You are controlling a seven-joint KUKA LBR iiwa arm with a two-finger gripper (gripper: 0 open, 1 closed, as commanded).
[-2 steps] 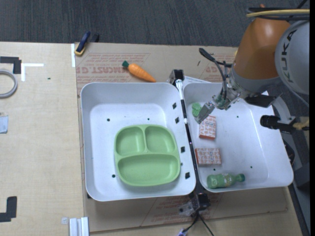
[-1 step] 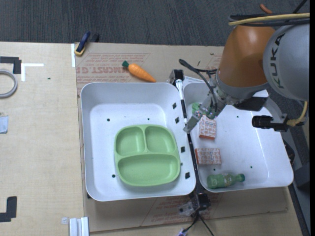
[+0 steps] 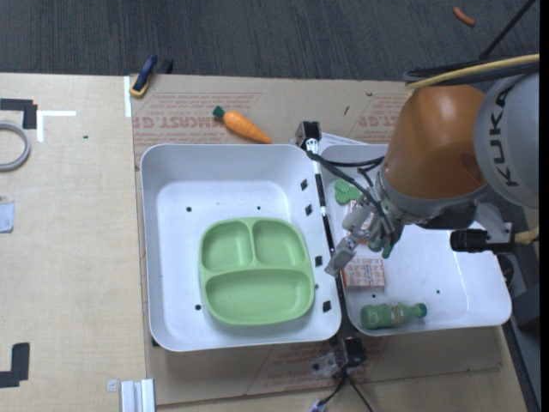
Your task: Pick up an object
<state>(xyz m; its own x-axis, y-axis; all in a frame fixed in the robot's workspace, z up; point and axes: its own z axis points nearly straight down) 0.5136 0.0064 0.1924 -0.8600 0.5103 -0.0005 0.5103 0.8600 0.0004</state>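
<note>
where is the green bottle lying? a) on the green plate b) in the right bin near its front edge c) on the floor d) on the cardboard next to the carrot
b, the green bottle lies on its side in the right bin, near the front wall.

You've got the arm [image 3: 463, 157] reaching in over the right bin [image 3: 446, 303], gripper [image 3: 360, 239] hanging low by the divider, just above a small reddish box [image 3: 364, 273]. Green bottle [image 3: 391, 315] lies near the front wall. Left bin [image 3: 171, 230] holds a green divided plate [image 3: 256, 270]. A toy carrot [image 3: 244, 125] sits outside on the cardboard.
</note>
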